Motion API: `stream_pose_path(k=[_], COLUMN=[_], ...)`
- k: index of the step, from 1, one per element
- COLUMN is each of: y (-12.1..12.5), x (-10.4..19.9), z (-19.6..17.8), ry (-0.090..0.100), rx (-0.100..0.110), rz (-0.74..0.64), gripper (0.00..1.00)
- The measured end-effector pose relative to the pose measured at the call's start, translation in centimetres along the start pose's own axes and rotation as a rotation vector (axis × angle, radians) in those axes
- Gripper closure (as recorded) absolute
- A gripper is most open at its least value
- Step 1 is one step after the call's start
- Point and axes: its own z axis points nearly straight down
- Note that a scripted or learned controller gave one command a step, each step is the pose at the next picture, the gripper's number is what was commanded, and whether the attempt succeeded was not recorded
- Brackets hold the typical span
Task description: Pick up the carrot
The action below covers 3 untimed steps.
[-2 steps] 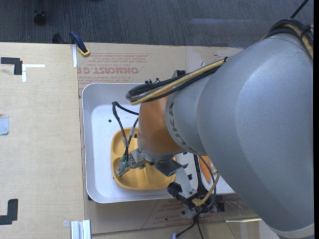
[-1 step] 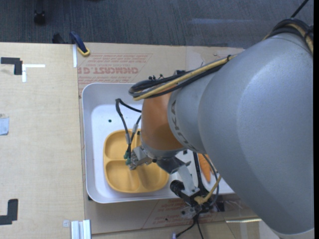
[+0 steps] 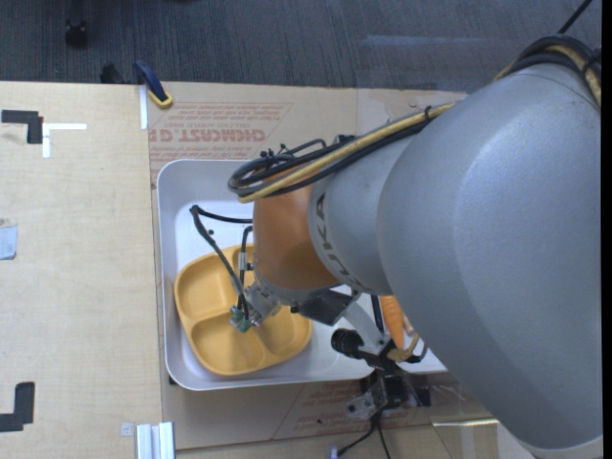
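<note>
Reaching in from the right, the grey arm (image 3: 478, 256) with its orange band (image 3: 287, 242) hung low over the white bin (image 3: 177, 218), hiding most of it. A yellow divided plate (image 3: 206, 304) lay in that bin. An orange thing, likely the carrot (image 3: 394, 318), showed just beside the arm, right of the plate. Whether the gripper (image 3: 244, 318) gripped anything could not be told.

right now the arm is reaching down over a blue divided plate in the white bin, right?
Not quite: the divided plate is yellow, not blue. The camera view shows it lying in the white bin, with the arm reaching down over it. An orange thing that may be the carrot peeks out by the arm, to the plate's right.
</note>
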Motion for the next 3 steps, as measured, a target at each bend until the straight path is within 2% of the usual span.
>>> stream_pose_path(k=[1,2,3], y=[-0.1,0.7,0.7], x=[0.7,1.9,1.7], z=[0.1,-5.6,-6.5], ry=[0.018,0.017,0.015], rx=[0.003,0.011,0.012], rz=[0.384,0.383,0.378], gripper=[1.00,1.00,1.00])
